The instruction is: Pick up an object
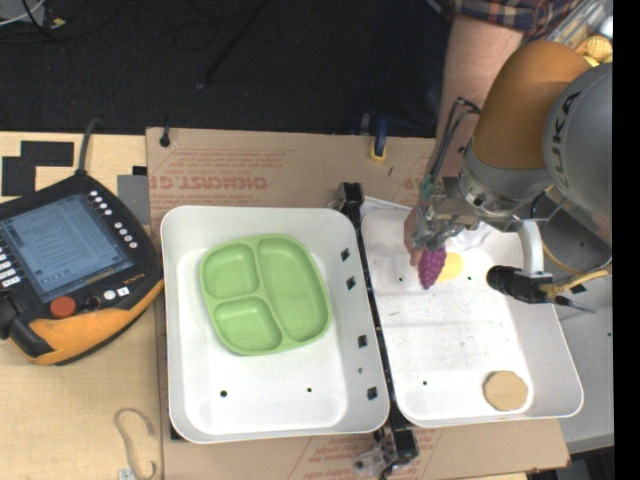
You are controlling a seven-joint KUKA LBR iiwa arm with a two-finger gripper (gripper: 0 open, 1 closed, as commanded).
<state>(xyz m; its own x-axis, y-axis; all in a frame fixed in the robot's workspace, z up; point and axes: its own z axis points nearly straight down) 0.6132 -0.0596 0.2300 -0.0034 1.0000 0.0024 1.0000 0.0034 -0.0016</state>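
Over the right bin (560,388), the end effector (430,240) pinches purple grapes (432,265) by their top, so they could slip.

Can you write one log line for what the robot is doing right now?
arm: over right bin | pincer: at purple grapes | grasp: unclear | green plate: left bin

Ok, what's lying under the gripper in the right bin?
Below the gripper is a purple grape-like bunch, with a yellow object beside it. The gripper covers the bunch's top, hiding any contact.
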